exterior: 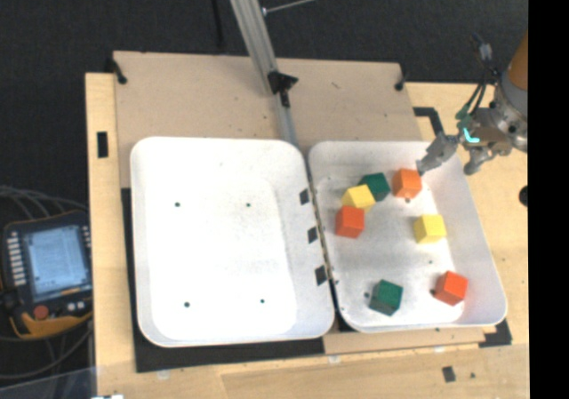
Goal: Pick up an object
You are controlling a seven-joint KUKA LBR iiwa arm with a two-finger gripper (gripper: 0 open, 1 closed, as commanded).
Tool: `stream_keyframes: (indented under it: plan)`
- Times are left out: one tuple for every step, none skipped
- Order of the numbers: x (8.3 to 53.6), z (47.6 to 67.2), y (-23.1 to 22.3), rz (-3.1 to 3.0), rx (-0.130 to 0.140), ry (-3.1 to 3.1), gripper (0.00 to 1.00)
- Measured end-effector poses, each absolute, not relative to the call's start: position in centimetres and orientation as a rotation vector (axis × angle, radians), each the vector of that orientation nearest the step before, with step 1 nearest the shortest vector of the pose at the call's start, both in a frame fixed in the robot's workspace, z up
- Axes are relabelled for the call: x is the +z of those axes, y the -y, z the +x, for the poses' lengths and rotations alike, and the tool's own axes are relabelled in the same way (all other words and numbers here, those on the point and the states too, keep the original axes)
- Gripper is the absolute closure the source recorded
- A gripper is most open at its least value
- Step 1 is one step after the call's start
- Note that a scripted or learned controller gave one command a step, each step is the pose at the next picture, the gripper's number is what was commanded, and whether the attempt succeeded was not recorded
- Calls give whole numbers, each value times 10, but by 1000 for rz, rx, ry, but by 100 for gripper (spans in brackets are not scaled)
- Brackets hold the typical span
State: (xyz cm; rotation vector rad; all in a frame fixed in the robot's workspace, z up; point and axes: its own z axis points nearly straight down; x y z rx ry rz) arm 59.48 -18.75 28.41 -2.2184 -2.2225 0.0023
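Spread, holding nothing: grey two-finger gripper [455, 158] just right of small orange cube [406, 183] in right white bin [476, 237].

A single fixed camera is looking down on the bench [222, 95] from above at a slant, standing well back so that both white bins are fitting inside the frame: the left bin [151, 211] is sitting near the middle, the right bin [471, 237] toward the right side. Dark floor is showing beyond the bench's far and left edges. The arm [507, 113] is entering at the right edge, partly cut off by the frame.
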Motion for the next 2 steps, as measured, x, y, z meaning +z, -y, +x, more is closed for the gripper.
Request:
stream_keyframes:
  plan:
    - [286,595,188,-2220,0,2227,0]
    - [224,598,192,-2222,7,2219,0]
